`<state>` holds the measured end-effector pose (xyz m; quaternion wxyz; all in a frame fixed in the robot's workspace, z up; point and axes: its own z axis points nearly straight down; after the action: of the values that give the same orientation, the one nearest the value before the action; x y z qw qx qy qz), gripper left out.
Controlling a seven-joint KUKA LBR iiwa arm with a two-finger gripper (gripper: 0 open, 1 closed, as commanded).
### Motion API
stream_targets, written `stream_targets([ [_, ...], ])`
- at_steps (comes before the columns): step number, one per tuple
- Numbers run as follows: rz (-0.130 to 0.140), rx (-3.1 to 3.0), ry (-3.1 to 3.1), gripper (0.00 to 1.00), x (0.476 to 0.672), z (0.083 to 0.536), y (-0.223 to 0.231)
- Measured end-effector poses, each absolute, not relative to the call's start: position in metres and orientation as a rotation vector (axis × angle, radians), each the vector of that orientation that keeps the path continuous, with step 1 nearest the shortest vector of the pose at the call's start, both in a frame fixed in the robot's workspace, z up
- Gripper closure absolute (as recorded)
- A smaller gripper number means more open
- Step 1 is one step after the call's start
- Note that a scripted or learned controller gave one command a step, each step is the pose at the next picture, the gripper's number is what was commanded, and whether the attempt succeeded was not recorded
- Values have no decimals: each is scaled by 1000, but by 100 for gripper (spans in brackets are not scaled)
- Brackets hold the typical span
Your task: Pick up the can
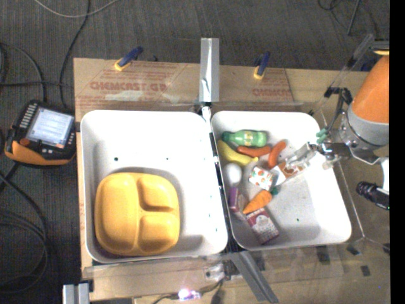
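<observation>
**Reaching for a can hemmed in by clutter**

Item: can [261, 178], white with red print, mid right bin [316, 223].
Neighbours: carrot [258, 201] touching it below; egg [233, 173] and sausage [276, 152] just beside.
Risk (judgement): a descent slightly off could nudge the can aside or close on the carrot instead.
Gripper [308, 151]: poised near the can's upper right; whether open or closed cannot be told, nor any contact.

The bins [152, 122] look like smooth, glossy white plastic. The yellow tray [137, 212] is shiny plastic; the surface [158, 84] beneath is matt brown board.
</observation>
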<state>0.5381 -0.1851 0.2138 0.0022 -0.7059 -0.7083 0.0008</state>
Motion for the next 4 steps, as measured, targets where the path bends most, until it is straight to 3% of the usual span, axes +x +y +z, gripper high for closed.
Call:
stream_targets([
  [1, 9, -2442, -1975, 0, 570, 95, -158],
  [2, -4, -2489, -1938, 0, 570, 90, -133],
  [3, -4, -2487, -1937, 100, 570, 97, -133],
  [4, 12, -2851, -1325, 100, 627, 182, -73],
])
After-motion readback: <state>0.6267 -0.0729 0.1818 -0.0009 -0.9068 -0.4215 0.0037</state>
